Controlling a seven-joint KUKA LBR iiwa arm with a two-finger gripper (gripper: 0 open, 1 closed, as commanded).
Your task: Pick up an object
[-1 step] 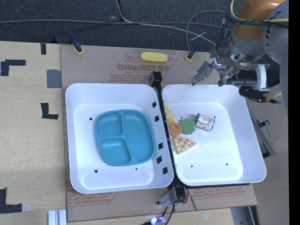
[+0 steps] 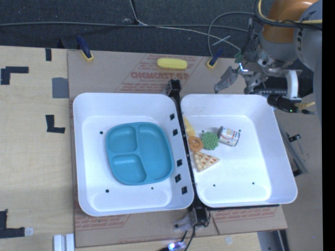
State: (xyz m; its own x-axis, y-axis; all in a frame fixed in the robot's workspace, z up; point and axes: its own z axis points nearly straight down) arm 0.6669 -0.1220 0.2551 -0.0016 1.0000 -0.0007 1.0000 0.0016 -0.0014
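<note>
While the arm (image 2: 293,30) hangs over the top right corner of the desk (image 2: 31,140), I see its claw (image 2: 230,80) just beyond the far rim of the right bin (image 2: 261,187), above the cardboard sheet (image 2: 104,72). The claw looks spread apart and carries nothing between its fingers. In the right bin, the objects lie bunched toward the left wall: a small metal can (image 2: 229,136) on its side, a green round toy (image 2: 210,139) touching it, an orange ring (image 2: 196,143) just beside that, a waffle-like wedge (image 2: 205,161) below them, and a yellow piece (image 2: 187,125) against the wall. All of them sit well apart from the claw. The left bin (image 2: 89,109) holds a blue divided plate (image 2: 140,152) near its middle. A yellow banana-shaped thing (image 2: 171,63) rests on the cardboard behind the bins.
</note>
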